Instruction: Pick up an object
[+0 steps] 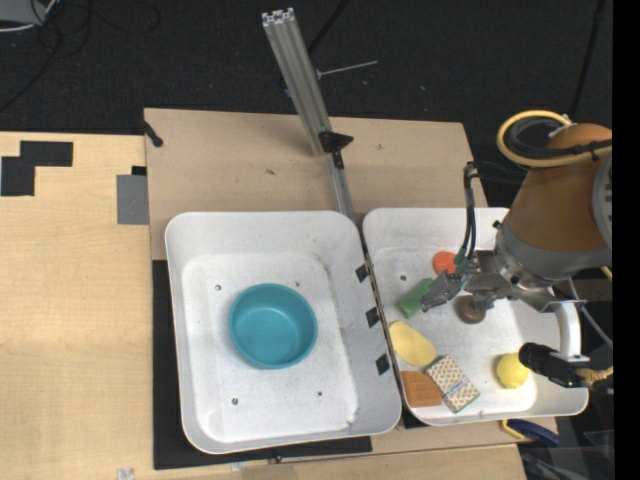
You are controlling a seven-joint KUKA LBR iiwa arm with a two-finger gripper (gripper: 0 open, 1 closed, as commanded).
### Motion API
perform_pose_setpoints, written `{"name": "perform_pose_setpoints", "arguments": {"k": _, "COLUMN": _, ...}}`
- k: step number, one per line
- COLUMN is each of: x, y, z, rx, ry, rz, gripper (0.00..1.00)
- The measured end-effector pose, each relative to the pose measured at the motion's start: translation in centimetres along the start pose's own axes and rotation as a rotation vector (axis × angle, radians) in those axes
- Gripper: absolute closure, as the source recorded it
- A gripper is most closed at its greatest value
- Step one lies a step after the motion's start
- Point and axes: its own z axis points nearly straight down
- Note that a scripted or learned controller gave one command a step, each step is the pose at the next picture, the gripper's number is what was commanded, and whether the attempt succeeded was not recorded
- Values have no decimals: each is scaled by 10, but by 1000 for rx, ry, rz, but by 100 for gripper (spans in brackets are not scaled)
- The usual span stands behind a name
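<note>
My gripper (443, 291) hangs low over the middle of the right bin (400, 230), with the arm coming in from the right. Its tip is right beside a green object (414, 297), which lies just to its left. I cannot tell whether they touch. A small orange-red ball (443, 262) sits just behind the gripper. A small brown round thing (470, 311) lies under the wrist. Nearer the front lie a pale yellow oval (411, 344), a checkered box (452, 380) beside an orange-brown block (421, 389), and a yellow ball (511, 370).
The left bin (200, 238) holds a blue bowl (273, 325) at its middle. A metal rail (303, 80) slants up from the bench behind the bins. Black clips (371, 315) sit on the wall between the two bins.
</note>
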Motion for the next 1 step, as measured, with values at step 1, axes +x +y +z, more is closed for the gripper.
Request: {"name": "perform_pose_setpoints", "arguments": {"k": 1, "x": -3, "y": 3, "z": 43, "rx": 0, "ry": 0, "rz": 0, "gripper": 0}}
